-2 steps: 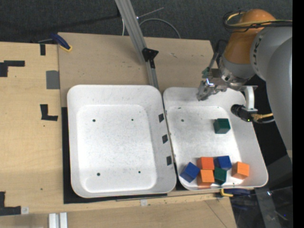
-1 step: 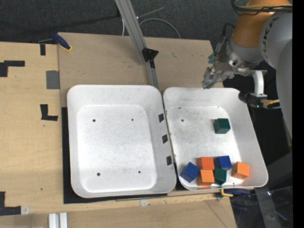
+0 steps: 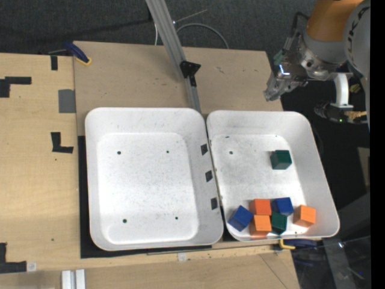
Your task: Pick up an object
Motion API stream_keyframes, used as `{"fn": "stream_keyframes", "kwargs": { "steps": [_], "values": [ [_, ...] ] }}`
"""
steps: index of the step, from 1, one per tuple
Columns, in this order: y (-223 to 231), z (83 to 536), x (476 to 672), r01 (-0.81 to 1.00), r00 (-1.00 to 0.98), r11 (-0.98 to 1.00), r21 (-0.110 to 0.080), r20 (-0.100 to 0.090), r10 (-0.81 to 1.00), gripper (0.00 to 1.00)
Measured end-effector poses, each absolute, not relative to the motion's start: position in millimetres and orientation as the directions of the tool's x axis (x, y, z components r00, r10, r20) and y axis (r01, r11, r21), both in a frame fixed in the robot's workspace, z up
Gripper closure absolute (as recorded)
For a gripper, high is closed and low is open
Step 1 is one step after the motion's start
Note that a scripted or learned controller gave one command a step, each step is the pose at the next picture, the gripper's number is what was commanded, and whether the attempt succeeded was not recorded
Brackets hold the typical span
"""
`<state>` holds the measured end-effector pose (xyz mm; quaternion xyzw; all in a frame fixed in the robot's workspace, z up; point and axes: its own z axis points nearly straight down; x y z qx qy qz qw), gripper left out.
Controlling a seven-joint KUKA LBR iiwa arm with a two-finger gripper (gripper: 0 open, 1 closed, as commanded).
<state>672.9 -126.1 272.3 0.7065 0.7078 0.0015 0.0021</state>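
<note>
I've got the arm up at the top right, orange band showing, wrist tilted down and to the left. The gripper hangs over the bare bench just beyond the far edge of the right bin, not over the blocks at all. Fingers point downward, and I see nothing between them (whether they're spread or pressed together I cannot tell from this angle). In the right bin, one dark green block sits alone near the middle right. The rest cluster at the near edge: a blue block, an orange block, another blue one, a second orange, a green one and an orange block off to the right. The left bin lies just beside.
</note>
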Motion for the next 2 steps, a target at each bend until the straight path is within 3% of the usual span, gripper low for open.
{"fn": "stream_keyframes", "kwargs": {
  "steps": [1, 2],
  "values": [
    [-73, 265, 679.0, 1.0, -0.006, 0.006, -0.001, 0.001, 1.0, 1.0],
    [-14, 250, 664.5, 1.0, -0.006, 0.006, -0.003, 0.002, 1.0, 1.0]
  ]
}}
